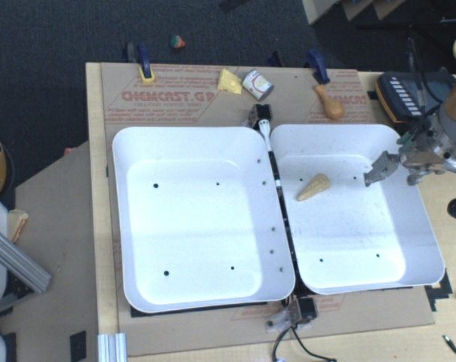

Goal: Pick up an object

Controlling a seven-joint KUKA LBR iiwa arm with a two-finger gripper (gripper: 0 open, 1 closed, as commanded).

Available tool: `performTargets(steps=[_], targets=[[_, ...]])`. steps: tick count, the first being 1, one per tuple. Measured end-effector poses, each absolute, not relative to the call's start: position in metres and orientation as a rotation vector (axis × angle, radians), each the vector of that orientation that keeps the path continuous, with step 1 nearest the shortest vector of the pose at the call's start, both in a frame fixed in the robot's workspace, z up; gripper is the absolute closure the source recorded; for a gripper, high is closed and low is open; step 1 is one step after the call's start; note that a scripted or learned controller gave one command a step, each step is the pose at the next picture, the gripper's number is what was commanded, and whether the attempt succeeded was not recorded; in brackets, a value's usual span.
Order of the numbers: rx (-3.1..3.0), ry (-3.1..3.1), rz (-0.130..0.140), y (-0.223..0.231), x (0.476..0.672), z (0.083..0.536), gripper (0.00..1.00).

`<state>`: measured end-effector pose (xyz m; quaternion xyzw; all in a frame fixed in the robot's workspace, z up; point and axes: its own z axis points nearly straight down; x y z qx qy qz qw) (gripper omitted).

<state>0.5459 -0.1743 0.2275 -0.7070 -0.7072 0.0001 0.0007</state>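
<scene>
Camera view: your gripper (394, 168) hangs over the right bin (409, 270), nothing betw. its fingers, open or closed can't tell. Tan cone (312, 187) lies just left. Approach stage; next you need to shift left, descend, clamp.

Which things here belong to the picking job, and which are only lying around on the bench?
For the job:
- tan cone in the right bin
- gripper over that bin

Lying about, on the board behind the bins:
- yellow wedge
- small can
- orange pear shape
</scene>
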Motion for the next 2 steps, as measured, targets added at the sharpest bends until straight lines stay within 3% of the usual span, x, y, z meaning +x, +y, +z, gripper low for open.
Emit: performTargets(steps=[1,2], targets=[[-2.222,-2.224,-0.002,-0.174,0.547,0.238,1.00],[-2.236,-2.231,-0.006,-0.227,0.582,0.334,1.00]])
